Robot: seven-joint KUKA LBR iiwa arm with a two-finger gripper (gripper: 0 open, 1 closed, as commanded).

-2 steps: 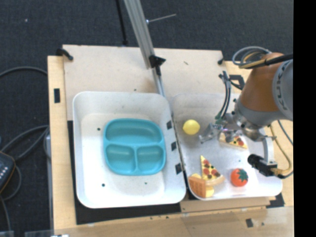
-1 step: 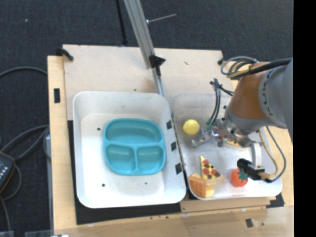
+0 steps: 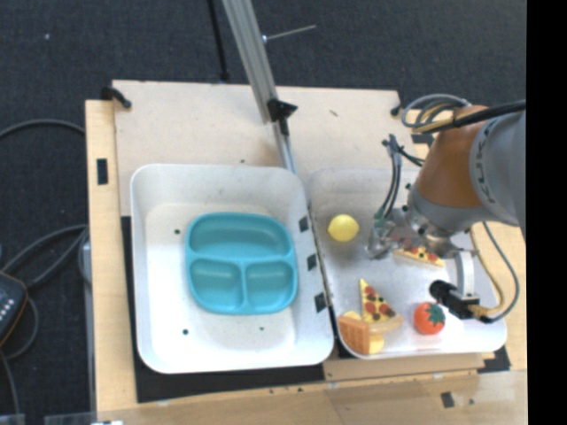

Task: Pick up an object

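In the right bin (image 3: pixel 350 184) lie a yellow ball (image 3: pixel 344 228), two pizza slices, a tomato and a waffle-like wedge. One pizza slice (image 3: pixel 420 255) pokes out from under my wrist. The other pizza slice (image 3: pixel 376 301) lies nearer the front, with the orange wedge (image 3: pixel 361 333) beside it and the red tomato (image 3: pixel 429 318) to its right. My gripper (image 3: pixel 383 243) is down in the right bin, between the yellow ball and the far pizza slice. The arm above hides most of it.
The left bin (image 3: pixel 159 193) holds a blue divided plate (image 3: pixel 240 262). A slanted metal pole (image 3: pixel 257 69) rises from between the bins toward the back. Cables loop around the wrist (image 3: pixel 438 113). A black part (image 3: pixel 447 297) of the arm hangs over the right bin's front.
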